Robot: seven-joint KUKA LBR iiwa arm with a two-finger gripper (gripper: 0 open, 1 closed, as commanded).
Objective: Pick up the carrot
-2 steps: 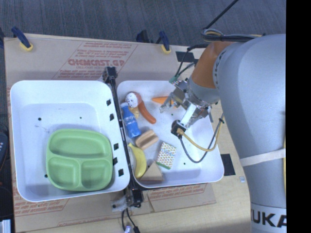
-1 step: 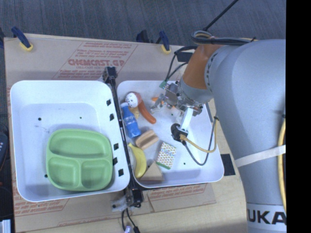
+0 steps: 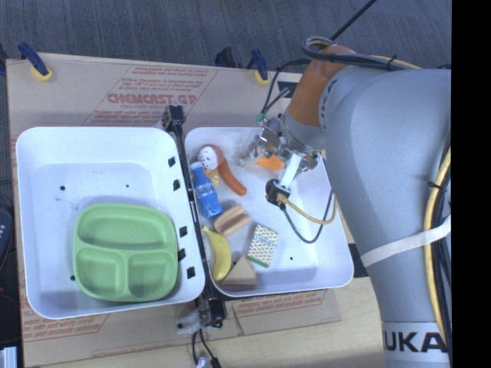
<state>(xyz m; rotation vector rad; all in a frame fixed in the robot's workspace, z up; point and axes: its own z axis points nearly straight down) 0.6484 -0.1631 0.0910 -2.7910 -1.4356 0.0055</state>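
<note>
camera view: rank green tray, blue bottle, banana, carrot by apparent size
1. green tray, by far the largest
2. blue bottle and banana: look alike, no ranking
3. carrot, a little smaller

A single fixed camera looks down from above the bench at a slant, far enough back to take in the left bin [image 3: 31,205] and the right bin [image 3: 322,259] whole, with the arm [image 3: 383,167] entering from its right side.
</note>
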